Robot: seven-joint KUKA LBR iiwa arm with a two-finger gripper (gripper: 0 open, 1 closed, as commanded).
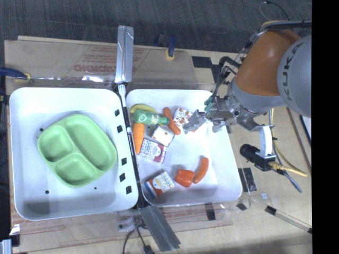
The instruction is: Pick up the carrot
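From the near edge of the right bin point(225, 187) I pass the small cartons — print too small to read — to the carrot point(138, 137) by the left wall, beside a green bottle point(150, 118). I'd bring the gripper point(204, 118) — its grip state I cannot tell — across and straddle the carrot's width. "KUKA" reads on the arm point(288, 67).

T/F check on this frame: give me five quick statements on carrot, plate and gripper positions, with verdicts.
1. The carrot lies in the right bin. True.
2. The green plate sits in the left bin. True.
3. The gripper holds the carrot. False: it is apart from the carrot, over the bin's upper right part.
4. The carrot lies on the plate. False: it lies near its bin's left wall.
5. A banana lies above the carrot in the view. True.
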